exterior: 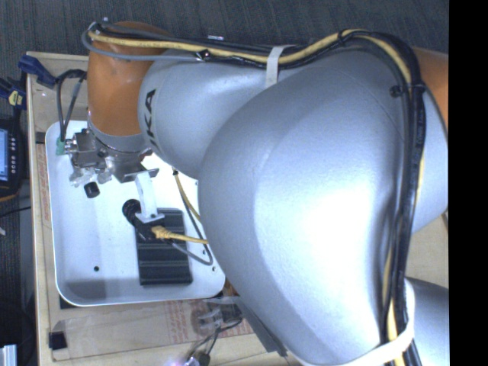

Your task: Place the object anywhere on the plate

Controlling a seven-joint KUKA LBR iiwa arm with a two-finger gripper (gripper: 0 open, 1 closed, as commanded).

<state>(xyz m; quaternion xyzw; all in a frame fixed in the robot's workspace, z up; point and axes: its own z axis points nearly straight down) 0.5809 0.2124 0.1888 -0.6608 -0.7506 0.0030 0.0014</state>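
Listing what you have before you: arm (305,189), grey, orange band (114,90) above the wrist, reaching in from the right and covering most of the bench (114,322). Next, gripper (82,166): over the upper left corner of the left bin (76,280), near its rim; you cannot tell whether it is wide, narrow or holding anything. Left bin: white, shallow, with one small dark speck (97,268) on its floor toward the lower left. Last, object and plate: behind the arm's bulk, so you cannot tell where either lies.

Shallow white bin (80,242) on a pale wooden bench (36,235) — dark screened device (6,155) at far left.
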